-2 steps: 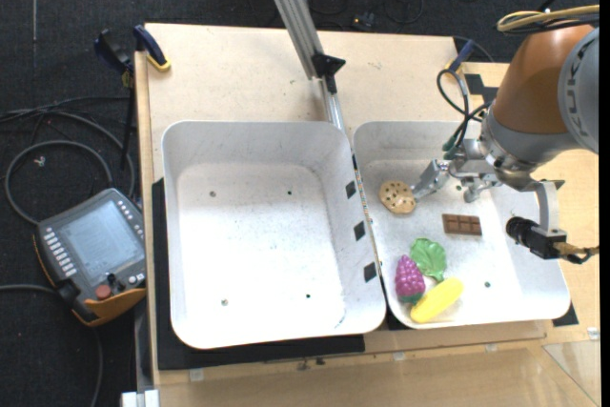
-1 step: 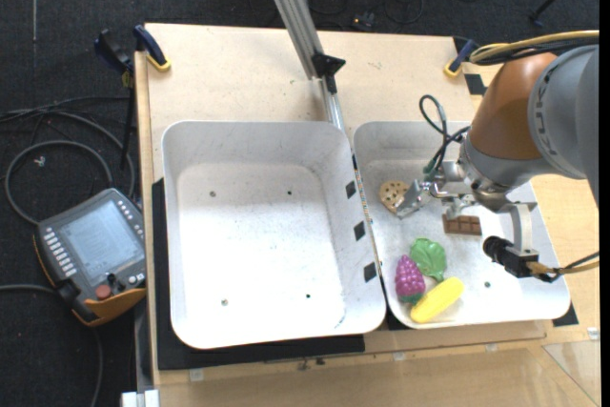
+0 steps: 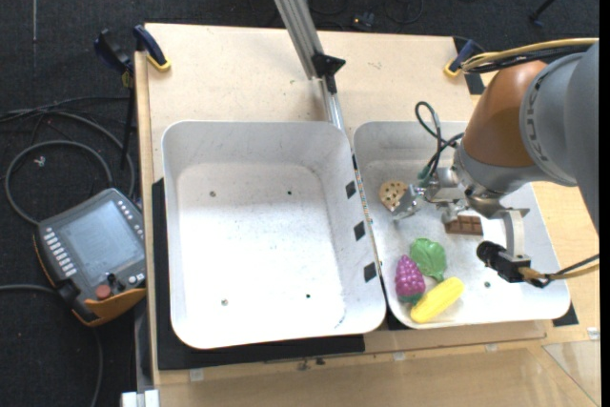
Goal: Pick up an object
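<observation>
Claw (image 3: 412, 202) in right bin (image 3: 543, 300), finger state unclear; cookie (image 3: 390, 194) just left of it, apart.

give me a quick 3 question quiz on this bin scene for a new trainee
1. True or false: the purple grapes lie in the left bin.
2. Multiple choice: which item lies nearest the right bin's near edge? A) the beige cookie B) the yellow corn C) the brown block
3. Fill the blank: the green leafy item touches the grapes on their upper ____ side in the camera view.

Key
1. False: they lie in the right bin.
2. B.
3. Right. The gripper hangs above, beside the cookie.
</observation>
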`<action>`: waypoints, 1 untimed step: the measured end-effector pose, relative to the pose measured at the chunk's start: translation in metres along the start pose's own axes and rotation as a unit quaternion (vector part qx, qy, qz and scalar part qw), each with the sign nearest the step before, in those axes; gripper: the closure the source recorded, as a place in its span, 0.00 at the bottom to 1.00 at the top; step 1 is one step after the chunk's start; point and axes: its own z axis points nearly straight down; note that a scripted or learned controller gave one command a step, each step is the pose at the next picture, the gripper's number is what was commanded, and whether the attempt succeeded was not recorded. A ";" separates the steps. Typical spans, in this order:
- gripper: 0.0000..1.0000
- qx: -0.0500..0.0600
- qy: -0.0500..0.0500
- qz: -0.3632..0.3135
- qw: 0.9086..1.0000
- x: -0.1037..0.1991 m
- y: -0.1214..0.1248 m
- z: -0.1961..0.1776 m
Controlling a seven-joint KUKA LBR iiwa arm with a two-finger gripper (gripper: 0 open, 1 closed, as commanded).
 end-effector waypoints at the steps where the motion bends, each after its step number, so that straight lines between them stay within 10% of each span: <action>1: 1.00 -0.001 0.000 0.000 1.000 0.000 0.000 -0.011</action>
